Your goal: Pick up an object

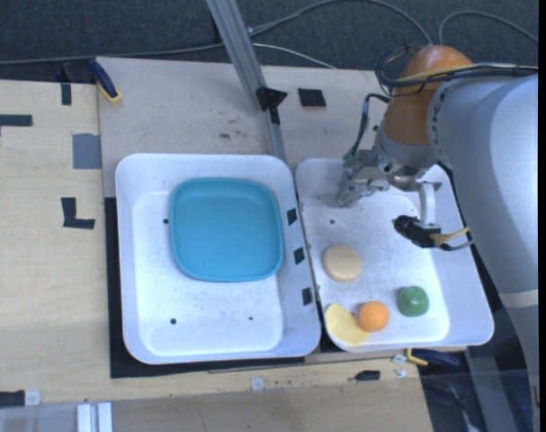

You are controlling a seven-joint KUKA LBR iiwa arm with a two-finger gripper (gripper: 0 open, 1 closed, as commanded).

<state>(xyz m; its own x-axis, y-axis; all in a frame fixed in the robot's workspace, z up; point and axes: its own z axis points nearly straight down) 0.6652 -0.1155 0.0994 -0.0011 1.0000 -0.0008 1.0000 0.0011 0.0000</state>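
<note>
I reach in over the right bin [452, 241], and I use this bin as my landmark. My arm [488, 151] is bent above its far right corner, with the orange band [425, 88] on top, and my wrist points down toward the bin's far left part. My gripper [349, 194] hangs there, close above the white floor, near the wall that this bin shares with the left bin [138, 241]. My fingers are near each other, only a narrow gap, and nothing is between them.

The things I could pick lie in the near half of the right bin, apart from my gripper. A cream round object [343, 263] is near the middle. At the near edge lie a yellow banana-shaped piece [343, 328], an orange ball [373, 316] touching it, and a green ball [413, 301] to its right. In the left bin rests a blue square plate [226, 229].
</note>
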